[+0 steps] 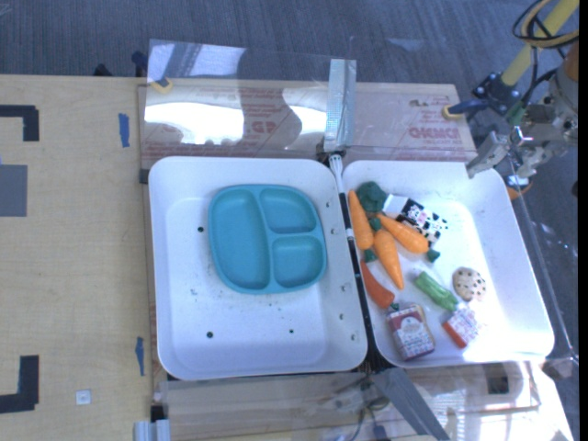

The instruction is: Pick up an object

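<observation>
Two white bins sit side by side on the desk point(73, 246). Near edge of the right bin point(528, 274): a small red-and-white packet point(411, 331) at 7 o'clock, a second red packet point(462, 326) just beside it at 6 o'clock. Further in, a green piece point(435, 289) and a round speckled cookie point(469, 284) lie near centre. Orange carrots point(388, 251) cluster at 9 to 10 o'clock against the dividing wall, with a dark green item point(371, 195) and a black-and-white piece point(423, 219) at 11 o'clock. The left bin point(179, 338) carries a teal divided plate point(267, 238), centred. The hand point(514, 145) hangs off the right bin's 1 o'clock corner, outside the rim, with nothing visibly held; cannot tell how far open.
</observation>
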{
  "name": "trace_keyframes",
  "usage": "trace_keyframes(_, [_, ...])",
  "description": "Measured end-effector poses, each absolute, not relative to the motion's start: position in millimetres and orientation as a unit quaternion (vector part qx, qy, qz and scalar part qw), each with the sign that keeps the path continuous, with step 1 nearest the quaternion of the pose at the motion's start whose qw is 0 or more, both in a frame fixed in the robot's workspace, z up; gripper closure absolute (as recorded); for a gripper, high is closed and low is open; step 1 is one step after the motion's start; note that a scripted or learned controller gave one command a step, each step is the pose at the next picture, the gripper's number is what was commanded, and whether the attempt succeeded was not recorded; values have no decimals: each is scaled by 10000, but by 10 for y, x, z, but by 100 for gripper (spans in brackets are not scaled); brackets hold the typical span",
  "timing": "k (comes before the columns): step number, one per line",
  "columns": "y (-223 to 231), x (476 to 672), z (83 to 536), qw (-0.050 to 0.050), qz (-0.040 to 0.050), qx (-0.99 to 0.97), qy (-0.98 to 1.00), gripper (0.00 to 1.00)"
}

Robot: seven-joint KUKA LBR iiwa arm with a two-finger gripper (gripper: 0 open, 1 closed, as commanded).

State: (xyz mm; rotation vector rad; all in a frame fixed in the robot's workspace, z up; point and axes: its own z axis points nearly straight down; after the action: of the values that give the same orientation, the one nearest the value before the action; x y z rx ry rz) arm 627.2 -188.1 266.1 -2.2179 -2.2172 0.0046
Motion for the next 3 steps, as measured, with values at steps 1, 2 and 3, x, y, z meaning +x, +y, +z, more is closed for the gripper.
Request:
trace_keyframes(1, [-1245, 6042, 1406, 57, 39, -7342, -6789, 0])
trace_keyframes(2, [-1106, 5910, 925, -62, -11, -6841, -7293, 0])
trace_keyframes(3, [-1123, 5903, 1010, -59, -1, -6851, -7284, 100])
